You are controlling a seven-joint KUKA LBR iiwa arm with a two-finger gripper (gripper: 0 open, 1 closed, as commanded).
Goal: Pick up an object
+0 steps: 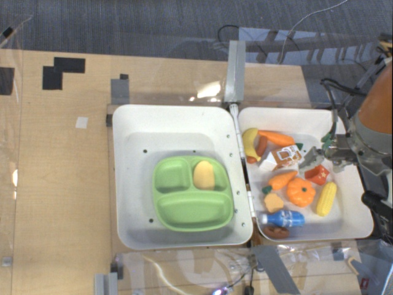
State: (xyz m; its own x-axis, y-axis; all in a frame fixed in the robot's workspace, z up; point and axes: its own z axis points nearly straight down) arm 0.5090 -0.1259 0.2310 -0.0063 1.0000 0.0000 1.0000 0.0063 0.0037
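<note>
My gripper (322,160) hangs over the right side of the right bin (362,226), open, with nothing between its fingers. A small red toy (317,175) lies just below it. Close by are an orange pumpkin (300,192), a yellow corn cob (326,198), a small printed box (287,157) and an orange carrot (277,138). Farther left lie a yellow banana (249,144) and a brown piece (262,145). A blue bottle (284,219) rests near the bin's front wall.
The left bin (129,165) holds a green divided plate (184,211) with a yellow lemon-like toy (204,176) in its upper right compartment. A metal divider (234,72) runs up between the two bins. The arm and its cables crowd the right edge.
</note>
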